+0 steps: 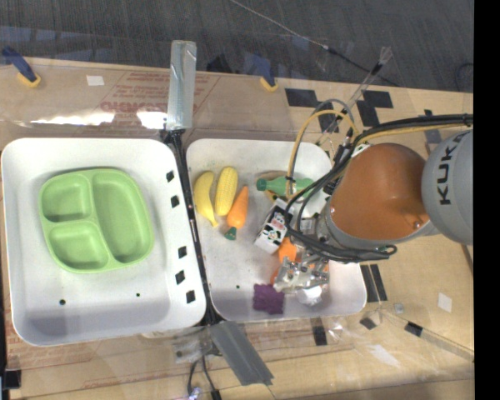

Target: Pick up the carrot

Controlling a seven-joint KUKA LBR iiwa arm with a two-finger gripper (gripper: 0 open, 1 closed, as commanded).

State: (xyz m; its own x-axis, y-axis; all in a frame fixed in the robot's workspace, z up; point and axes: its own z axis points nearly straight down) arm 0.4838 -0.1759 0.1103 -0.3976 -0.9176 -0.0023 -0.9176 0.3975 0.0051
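The carrot (237, 208) is orange with a green stub at its near end. It lies in the right bin (233, 282), just right of a corn cob (225, 190) and a banana (204, 198). My gripper (304, 275) hangs low over the bin's front right part, well to the right of the carrot and apart from it. A small orange piece (287, 252) shows right at the gripper's left side; I cannot make out what it is or whether it is held.
A black-and-white carton (272, 227) lies between the carrot and the gripper. A green bottle (282, 185) lies behind it, and a purple block (267, 299) sits near the front wall. The left bin (17, 248) holds a green divided tray (96, 219).
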